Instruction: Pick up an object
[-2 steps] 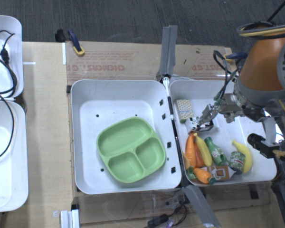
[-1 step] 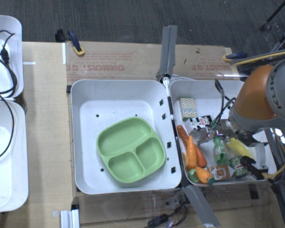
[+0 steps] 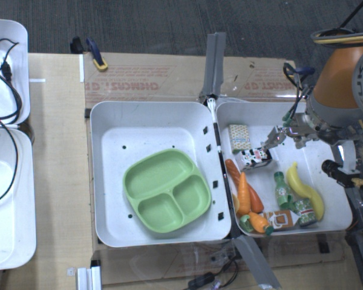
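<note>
In the right bin (image 3: 346,173), reaching with the gripper (image 3: 273,141) down toward the upper right corner of a small black-and-white carton (image 3: 255,157), touching it or just short of it. Cannot tell whether released or clenched: too small, too grey-on-grey at this slant to separate the two sides. Cannot confirm any hold either, with nothing plainly clamped. Finds the carton resting on the bin floor, just below a speckled box (image 3: 239,136) and just above the carrots (image 3: 245,192). Judging from that, somewhere in the approach or the closing step, with the grasp unproven and the whole lift left to do. Further right, past a green bottle (image 3: 282,189), a banana (image 3: 305,189) lying untouched, well apart from the gripper. Hard to sort out the heap at the bin's near edge: carrot ends, an orange carton (image 3: 282,220) and a second bottle (image 3: 303,211) overlapping one another. Loses the bin's far right corner behind the arm (image 3: 345,71) and its cables. Over in the left bin (image 3: 109,132), just a green divided plate (image 3: 166,191), out of the action for now.
</note>
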Controlling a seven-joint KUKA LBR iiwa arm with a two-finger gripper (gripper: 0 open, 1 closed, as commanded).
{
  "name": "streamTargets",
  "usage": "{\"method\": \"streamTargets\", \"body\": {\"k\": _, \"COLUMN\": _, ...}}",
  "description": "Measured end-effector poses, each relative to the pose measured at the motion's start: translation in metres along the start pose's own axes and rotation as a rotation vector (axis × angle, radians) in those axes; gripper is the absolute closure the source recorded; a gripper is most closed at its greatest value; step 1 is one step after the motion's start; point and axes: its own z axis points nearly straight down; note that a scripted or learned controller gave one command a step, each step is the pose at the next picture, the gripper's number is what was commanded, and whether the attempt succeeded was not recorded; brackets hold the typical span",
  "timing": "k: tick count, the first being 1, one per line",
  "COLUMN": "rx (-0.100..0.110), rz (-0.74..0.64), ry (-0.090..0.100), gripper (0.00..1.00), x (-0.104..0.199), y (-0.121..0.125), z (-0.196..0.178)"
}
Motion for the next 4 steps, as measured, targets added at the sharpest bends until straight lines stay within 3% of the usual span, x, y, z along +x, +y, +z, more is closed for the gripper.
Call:
{"method": "streamTargets", "body": {"k": 1, "rx": 0.004, "rz": -0.001, "ry": 0.002, "gripper": 0.0, "x": -0.025, "y": -0.064, "z": 0.064}}
{"method": "streamTargets", "body": {"k": 2, "rx": 0.0, "rz": 0.001, "ry": 0.0, "gripper": 1.0, "x": -0.025, "y": -0.063, "z": 0.054}}
{"method": "streamTargets", "body": {"k": 3, "rx": 0.001, "rz": 0.003, "ry": 0.0, "gripper": 1.0, "x": -0.017, "y": -0.093, "z": -0.081}}
{"method": "streamTargets", "body": {"k": 4, "rx": 0.003, "rz": 0.004, "ry": 0.001, "gripper": 1.0, "x": 0.03, "y": -0.093, "z": -0.041}}
